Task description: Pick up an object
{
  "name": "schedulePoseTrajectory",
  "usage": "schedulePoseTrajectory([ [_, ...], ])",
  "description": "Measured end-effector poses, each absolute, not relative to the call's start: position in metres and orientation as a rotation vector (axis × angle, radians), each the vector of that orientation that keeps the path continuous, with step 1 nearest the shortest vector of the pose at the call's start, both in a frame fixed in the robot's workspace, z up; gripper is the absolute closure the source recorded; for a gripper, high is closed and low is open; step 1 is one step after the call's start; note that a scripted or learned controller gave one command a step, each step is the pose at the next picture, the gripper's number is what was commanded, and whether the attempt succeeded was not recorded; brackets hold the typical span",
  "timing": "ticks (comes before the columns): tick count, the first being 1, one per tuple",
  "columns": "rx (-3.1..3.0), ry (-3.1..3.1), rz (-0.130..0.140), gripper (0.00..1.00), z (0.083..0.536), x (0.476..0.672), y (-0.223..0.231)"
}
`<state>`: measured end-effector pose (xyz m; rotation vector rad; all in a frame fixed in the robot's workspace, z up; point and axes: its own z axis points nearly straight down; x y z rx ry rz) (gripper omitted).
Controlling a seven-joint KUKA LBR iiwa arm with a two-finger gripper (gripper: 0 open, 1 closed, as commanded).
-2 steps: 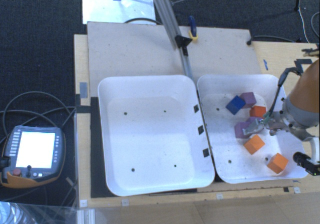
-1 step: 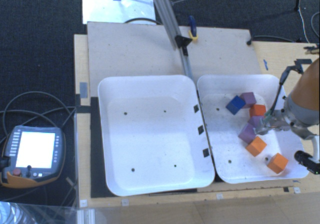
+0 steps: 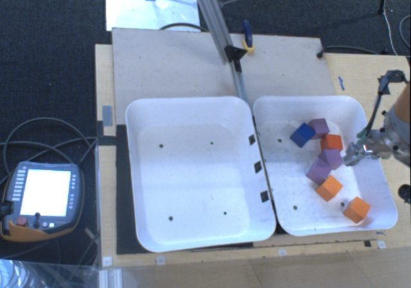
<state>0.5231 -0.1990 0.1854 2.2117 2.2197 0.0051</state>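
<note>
Metal gripper [image 3: 352, 154]: over right bin [image 3: 282, 108], near its right edge, beside purple block [image 3: 333, 158]; opening and hold not discernible. Cluster touching or just beside: orange block [image 3: 331, 142], second purple block [image 3: 318, 170], orange cube [image 3: 329, 187]. Toward far edge: blue cube [image 3: 302, 135], purple cube [image 3: 319, 128]. Near right corner: another orange cube [image 3: 356, 209]. Step judged: approach, nothing lifted. Next: descent onto one block, squeeze.
</note>
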Motion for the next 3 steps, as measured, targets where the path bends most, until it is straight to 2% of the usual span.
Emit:
schedulePoseTrajectory([
  [1, 2.211, 2.219, 0.006, 1.00, 0.242, 0.517, -0.206],
  [2, 2.212, 2.222, 0.004, 1.00, 0.266, 0.519, -0.206],
  [3, 2.208, 2.231, 0.005, 1.00, 0.269, 0.531, -0.158],
])
